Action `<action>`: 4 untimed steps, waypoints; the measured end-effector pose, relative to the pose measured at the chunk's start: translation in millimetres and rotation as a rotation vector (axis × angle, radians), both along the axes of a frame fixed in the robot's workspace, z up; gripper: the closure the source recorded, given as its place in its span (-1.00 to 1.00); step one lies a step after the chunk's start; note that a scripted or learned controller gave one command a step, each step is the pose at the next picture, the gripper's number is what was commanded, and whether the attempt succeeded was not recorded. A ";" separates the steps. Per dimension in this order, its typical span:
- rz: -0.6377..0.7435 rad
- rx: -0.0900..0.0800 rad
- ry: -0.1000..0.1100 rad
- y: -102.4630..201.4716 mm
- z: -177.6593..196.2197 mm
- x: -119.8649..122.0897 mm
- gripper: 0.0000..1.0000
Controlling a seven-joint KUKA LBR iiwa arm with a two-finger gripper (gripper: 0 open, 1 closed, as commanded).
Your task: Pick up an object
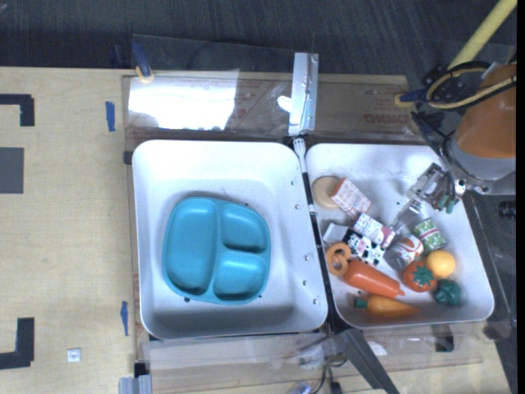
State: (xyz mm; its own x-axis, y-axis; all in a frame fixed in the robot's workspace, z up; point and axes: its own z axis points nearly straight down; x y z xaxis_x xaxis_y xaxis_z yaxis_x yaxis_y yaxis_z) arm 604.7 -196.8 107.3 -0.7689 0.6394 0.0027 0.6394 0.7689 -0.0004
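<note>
Clutter is filling the right bin (484,298), and the gripper (428,189) is hanging over that bin's upper right part, reaching in from the orange-banded wrist (490,134). Nothing is showing between the gripper's tips; whether they are spread or closed I cannot tell from this slanted look down.

No single object is named by the task, so the nearest piece matters most. Taking the gripper as the landmark, the green-and-white packet (428,238) is lying just below it and very slightly toward the arm's side, with the silvery pouch (400,251) just beside that, lower and toward the bin's middle. The yellow ball (441,263), toy tomato (419,277) and green broccoli piece (448,292) are sitting farther below the gripper, near the bin's lower right corner. The large orange carrot (372,279) is lying well below and away toward the left bin (148,171), its long axis running slantwise; a smaller carrot (385,305) is lying beneath it. The pink-and-white box (350,197) is resting level with the gripper, well across toward the divider.

By my judgement, the coming descent is turning on that short offset: the packet lies below the tips rather than directly under them.

The blue divided plate (216,249) is sitting in the left bin, far from the gripper.
</note>
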 end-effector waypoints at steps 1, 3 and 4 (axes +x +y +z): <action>0.199 -0.004 -0.011 -22.2 34.2 53.8 -1.00; 0.561 -0.006 -0.014 -25.6 53.6 51.5 -1.00; 0.558 -0.005 -0.020 -25.2 61.2 53.4 1.00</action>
State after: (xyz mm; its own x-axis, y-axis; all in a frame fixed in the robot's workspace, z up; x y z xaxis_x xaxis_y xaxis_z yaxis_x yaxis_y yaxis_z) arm 658.1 -222.0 168.5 -0.9907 0.1351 -0.0179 0.1350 0.9908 0.0029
